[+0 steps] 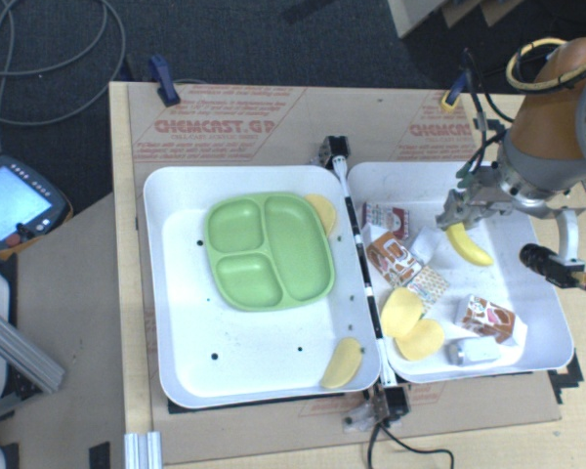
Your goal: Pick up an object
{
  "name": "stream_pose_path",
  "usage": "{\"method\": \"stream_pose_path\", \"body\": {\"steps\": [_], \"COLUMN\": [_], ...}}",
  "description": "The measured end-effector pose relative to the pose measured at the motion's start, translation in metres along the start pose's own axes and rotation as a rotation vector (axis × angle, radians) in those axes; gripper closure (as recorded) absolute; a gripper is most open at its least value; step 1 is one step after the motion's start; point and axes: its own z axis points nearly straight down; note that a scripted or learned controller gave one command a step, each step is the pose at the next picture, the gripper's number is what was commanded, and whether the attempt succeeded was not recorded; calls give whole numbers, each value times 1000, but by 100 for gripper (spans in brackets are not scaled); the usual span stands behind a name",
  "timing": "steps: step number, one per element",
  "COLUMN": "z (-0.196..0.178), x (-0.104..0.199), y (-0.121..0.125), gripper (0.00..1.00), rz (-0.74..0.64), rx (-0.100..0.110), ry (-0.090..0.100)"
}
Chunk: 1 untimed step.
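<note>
- Over the right bin [557, 345], near its upper right part, we find the claw [456, 213] low above the floor, hanging from the grey wrist under the orange band of the arm [552, 115].
- We cannot tell how the claw stands: its tip is dark and small in the view, and the wrist covers most of it.
- A yellow banana [467, 245] lies just below the claw tip, its upper end touching or almost touching it; we cannot confirm that it is between the fingers.
- Left of the banana, we note two brown-and-white packets [393, 257] by the bin's left wall, one above the other, and a pale patterned packet [430, 283] just below them.
- Lower in the same bin, we record two pale yellow pieces [410, 325] touching each other, a brown-and-white carton [486, 317] to their right, and a small grey-white item [469, 352] near the bottom wall.
- In the left bin [171, 291], a green tray [271, 250] with three compartments lies flat near the middle.
- A pale yellow piece [323, 212] shows at the tray's upper right edge, partly under it.
- Another yellow piece [343, 362] lies in the left bin's lower right corner, well apart from the tray.
- Both bins sit on a brown board [225, 125] printed with red lettering.
</note>
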Motion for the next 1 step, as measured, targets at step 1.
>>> {"method": "stream_pose_path", "body": {"steps": [1], "z": [-47], "x": [54], "y": [-2], "gripper": [100], "rz": [0], "rx": [1], "ry": [0]}}
